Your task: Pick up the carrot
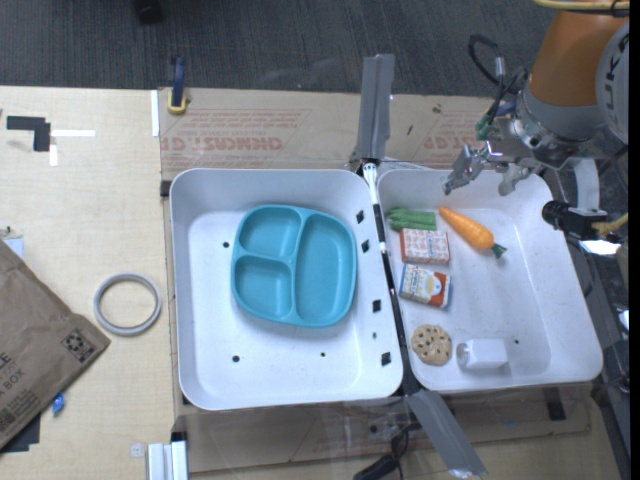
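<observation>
The orange carrot (pixel 468 228) with a green stem end lies slantwise in the right bin (pixel 560 318), near its far edge. My gripper (pixel 487 175) hangs above the bin's far rim, just beyond and slightly above the carrot. Its two fingers are spread open, and nothing is between them. The carrot rests on the bin floor, apart from the fingers.
Left of the carrot lie green beans (pixel 411 218), two small cartons (pixel 425 247) (pixel 425 286), a cookie (pixel 431 343) and a white block (pixel 483 354). A blue divided plate (pixel 296 264) sits in the left bin (pixel 200 368). A tape ring (pixel 127 302) lies on the bench.
</observation>
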`<state>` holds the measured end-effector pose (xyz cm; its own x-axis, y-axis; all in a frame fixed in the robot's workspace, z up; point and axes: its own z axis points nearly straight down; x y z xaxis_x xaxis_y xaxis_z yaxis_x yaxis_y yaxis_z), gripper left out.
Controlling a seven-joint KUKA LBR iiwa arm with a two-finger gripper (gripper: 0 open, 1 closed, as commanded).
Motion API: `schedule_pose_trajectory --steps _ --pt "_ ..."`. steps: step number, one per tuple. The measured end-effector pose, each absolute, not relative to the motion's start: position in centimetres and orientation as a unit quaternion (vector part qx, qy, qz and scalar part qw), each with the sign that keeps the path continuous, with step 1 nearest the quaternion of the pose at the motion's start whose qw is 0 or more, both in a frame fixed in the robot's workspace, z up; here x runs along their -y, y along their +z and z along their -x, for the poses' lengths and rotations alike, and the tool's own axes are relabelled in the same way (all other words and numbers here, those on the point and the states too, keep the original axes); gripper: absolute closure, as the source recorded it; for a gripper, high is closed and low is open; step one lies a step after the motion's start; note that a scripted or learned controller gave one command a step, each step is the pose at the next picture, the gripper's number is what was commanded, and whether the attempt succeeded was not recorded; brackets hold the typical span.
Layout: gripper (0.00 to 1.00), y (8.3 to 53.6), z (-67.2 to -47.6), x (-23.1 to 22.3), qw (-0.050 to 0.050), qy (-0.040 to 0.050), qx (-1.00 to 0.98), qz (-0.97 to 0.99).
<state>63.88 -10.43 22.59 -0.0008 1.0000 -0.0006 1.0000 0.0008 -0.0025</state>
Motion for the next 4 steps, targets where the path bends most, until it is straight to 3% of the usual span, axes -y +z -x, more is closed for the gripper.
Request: schedule_pose_trajectory --steps 1,2,3,4 --pt "1.0 23.5 -63.9 10.5 0.0 0.0014 0.708 0.706" --pt "0.0 23.4 -63.9 10.5 0.0 0.0015 0.708 0.706" --pt "0.0 10.4 -65.5 14.1 0.0 0.0006 0.734 0.679" --pt "1.0 11.5 -65.6 14.2 -0.001 0.0 0.733 0.68"
